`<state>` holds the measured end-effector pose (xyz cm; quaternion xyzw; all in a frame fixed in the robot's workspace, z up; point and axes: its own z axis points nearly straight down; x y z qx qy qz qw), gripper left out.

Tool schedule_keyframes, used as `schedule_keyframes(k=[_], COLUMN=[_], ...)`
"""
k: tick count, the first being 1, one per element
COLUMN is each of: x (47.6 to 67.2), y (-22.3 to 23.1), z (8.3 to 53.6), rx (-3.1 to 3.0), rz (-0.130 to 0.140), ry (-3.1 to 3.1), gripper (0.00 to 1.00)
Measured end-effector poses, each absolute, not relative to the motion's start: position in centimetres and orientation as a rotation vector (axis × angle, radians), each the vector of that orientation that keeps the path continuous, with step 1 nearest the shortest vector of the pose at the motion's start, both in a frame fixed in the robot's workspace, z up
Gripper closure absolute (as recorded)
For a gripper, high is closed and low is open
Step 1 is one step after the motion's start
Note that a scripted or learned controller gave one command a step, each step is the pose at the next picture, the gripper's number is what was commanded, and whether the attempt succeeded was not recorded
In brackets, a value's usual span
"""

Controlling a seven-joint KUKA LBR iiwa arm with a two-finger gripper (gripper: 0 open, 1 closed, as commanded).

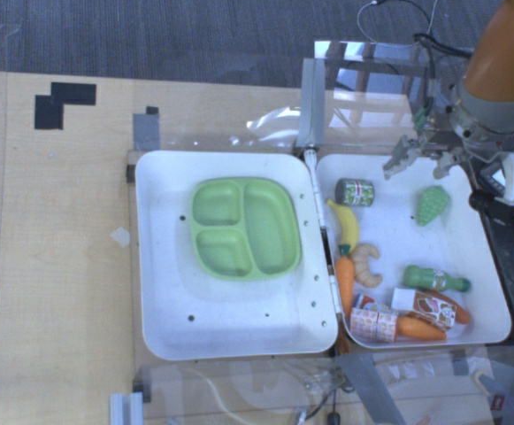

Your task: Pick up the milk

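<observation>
The milk (434, 306) is a small white carton with red-brown print. It lies on its side near the front right corner of the right bin (491, 264), between a green bottle (433, 280) and an orange carrot (416, 328). My gripper (418, 161) hangs over the bin's far edge, well behind the milk, with its fingers spread open and nothing between them.
The right bin also holds a dark can (355, 192), a banana (348, 225), a green bumpy fruit (432, 204), a tan pastry (368, 264), a second carrot (345, 283) and a red-white box (372, 322). The left bin (159, 264) holds a green divided plate (243, 227).
</observation>
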<state>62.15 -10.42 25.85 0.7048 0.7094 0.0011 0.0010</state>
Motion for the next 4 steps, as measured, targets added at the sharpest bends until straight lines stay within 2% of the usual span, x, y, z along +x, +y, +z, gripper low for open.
schedule_keyframes(k=[1, 2, 3, 4], x=[62.3, 52.9, 52.9, 56.1], y=[-10.3, -9.4, -2.0, 4.7], z=[27.0, 21.8, 21.8, 24.1], rx=[2.205, 2.121, 1.75, 1.345], rz=[0.009, 0.003, 0.004, 0.006], ry=[2.231, 2.315, 2.605, 2.833], gripper=[1.0, 1.0, 1.0, 1.0])
